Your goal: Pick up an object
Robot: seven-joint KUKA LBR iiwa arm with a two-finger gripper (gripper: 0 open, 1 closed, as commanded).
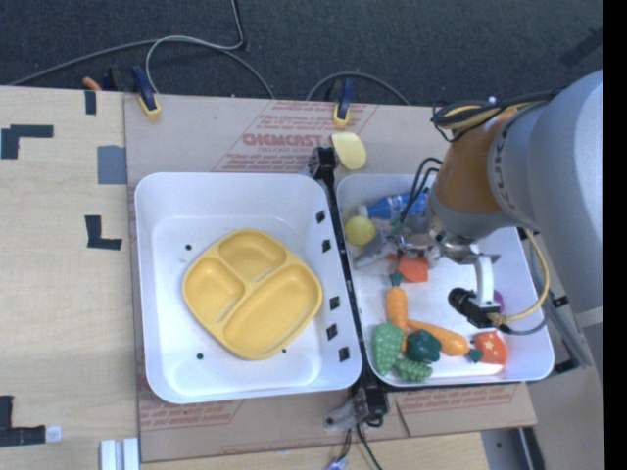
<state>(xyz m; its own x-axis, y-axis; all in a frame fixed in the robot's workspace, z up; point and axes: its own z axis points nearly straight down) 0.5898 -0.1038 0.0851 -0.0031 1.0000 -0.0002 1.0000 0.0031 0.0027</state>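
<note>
My gripper [405, 246] is down inside the right bin [534, 365], under the grey wrist with its orange band. It hangs over a red-orange block [414, 271], and the wrist hides its tips. Close by lie a yellow ball [359, 229] to the left and a blue item [387, 207] behind. Nearer the front are an orange carrot [396, 307], a second carrot [443, 337], green grapes [387, 345], a dark green piece [423, 344] and a red fruit [491, 349]. I see nothing lifted.
The left bin [157, 262] holds a yellow divided plate [253, 292]. A pale yellow object [350, 150] lies on the cardboard behind the bins. Clamps and cables run along the bench's far edge. The arm's bulk covers the right bin's far right side.
</note>
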